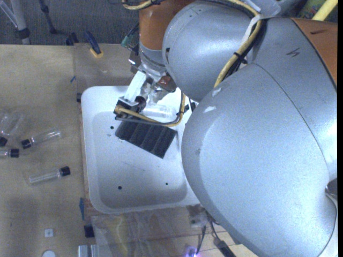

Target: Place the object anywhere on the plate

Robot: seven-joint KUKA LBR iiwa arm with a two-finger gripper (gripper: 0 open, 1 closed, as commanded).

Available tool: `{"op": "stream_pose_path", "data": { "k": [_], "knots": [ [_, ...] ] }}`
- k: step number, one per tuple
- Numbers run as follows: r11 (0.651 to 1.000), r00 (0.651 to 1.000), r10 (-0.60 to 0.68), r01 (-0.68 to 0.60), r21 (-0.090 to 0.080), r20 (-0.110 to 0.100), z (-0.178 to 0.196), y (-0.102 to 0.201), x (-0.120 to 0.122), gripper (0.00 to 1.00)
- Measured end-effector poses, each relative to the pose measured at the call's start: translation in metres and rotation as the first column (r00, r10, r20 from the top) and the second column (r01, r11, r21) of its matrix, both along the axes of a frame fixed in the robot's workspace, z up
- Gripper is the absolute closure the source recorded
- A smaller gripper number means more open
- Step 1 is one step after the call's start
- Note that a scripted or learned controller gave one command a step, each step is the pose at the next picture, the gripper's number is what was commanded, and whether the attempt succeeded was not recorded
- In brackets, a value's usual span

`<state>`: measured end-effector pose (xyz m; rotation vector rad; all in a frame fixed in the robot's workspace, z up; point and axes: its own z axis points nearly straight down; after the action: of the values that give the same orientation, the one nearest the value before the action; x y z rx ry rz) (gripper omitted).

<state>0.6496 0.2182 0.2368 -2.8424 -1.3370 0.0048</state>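
Note:
A flat black ribbed slab (146,136) lies at a slant on the floor of the white bin (134,191), near its far side. My gripper (154,96) hangs just above and behind the slab's far edge, over the bin's back wall. The big grey arm covers the right half of the view and hides whatever lies beneath it.
Several clear vials with black caps (48,174) lie on the wooden bench (37,90) left of the bin. A blue clamp (94,48) sits at the bench's far edge. The near half of the bin floor is bare white.

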Motion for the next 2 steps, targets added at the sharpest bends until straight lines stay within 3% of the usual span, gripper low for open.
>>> {"op": "stream_pose_path", "data": {
  "k": [1,2],
  "knots": [
    [0.976,0.976,-0.218,0.218,0.002,0.004,0.198,0.005,0.014,1.0],
    [0.777,0.777,-0.63,0.629,0.003,0.005,0.198,0.005,-0.019,1.0]
  ]
}}
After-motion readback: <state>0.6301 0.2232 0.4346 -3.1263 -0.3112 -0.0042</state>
